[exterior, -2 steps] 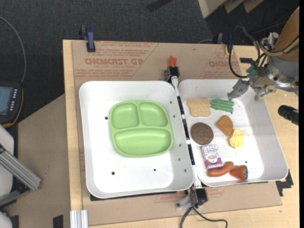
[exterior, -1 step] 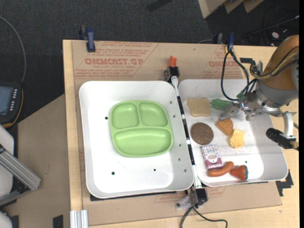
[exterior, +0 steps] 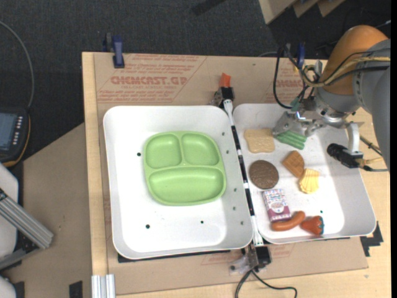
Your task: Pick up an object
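At the near edge of the right bin (exterior: 366, 219), a sausage (exterior: 287, 221), a red pepper (exterior: 313, 225) and a pink carton (exterior: 275, 202) are crowded together. Further in, a brown patty (exterior: 264, 174), two crisps and a slice of toast (exterior: 259, 141) are seen. At the far edge the gripper (exterior: 291, 126) is lowered onto a green object (exterior: 293, 139); whether it is open or closed cannot be told, and toast just beside could be nudged or the piece missed.

Right bin (exterior: 366, 211): I count food items crowded through its middle, open floor along the far-right side. Left bin (exterior: 118, 166): green divided plate (exterior: 184, 168) centred, clear margins around.
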You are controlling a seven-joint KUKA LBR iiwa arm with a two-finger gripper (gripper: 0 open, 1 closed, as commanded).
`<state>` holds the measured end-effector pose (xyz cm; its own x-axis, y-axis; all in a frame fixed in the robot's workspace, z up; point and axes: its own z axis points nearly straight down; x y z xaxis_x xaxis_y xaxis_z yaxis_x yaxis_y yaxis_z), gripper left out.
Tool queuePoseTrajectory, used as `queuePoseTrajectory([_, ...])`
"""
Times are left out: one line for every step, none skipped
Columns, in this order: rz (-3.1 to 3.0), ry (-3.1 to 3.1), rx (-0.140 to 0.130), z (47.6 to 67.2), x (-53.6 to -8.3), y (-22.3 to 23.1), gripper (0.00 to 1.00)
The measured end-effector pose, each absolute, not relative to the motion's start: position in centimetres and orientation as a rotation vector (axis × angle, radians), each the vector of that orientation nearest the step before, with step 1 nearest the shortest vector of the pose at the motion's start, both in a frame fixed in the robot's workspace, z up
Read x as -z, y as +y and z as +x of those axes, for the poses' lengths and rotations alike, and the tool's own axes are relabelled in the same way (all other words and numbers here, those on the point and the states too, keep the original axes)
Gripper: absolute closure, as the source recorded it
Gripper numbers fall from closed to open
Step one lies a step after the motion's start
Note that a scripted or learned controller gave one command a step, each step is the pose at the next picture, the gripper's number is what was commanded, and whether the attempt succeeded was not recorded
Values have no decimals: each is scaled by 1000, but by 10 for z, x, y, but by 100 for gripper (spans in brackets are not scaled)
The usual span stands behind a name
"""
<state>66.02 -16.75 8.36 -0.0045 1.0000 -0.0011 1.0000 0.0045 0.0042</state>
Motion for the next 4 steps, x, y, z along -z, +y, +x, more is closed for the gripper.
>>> queuePoseTrajectory([2231, 2218, 6, 574, -85, -207, 0])
queuePoseTrajectory([2211, 2223, -5, 665, -86, -195, 0])
queuePoseTrajectory([2231, 2217, 5, 539, -130, -206, 0])
queuePoseTrajectory([2225, 2225, 3, 537, -82, -186, 0])
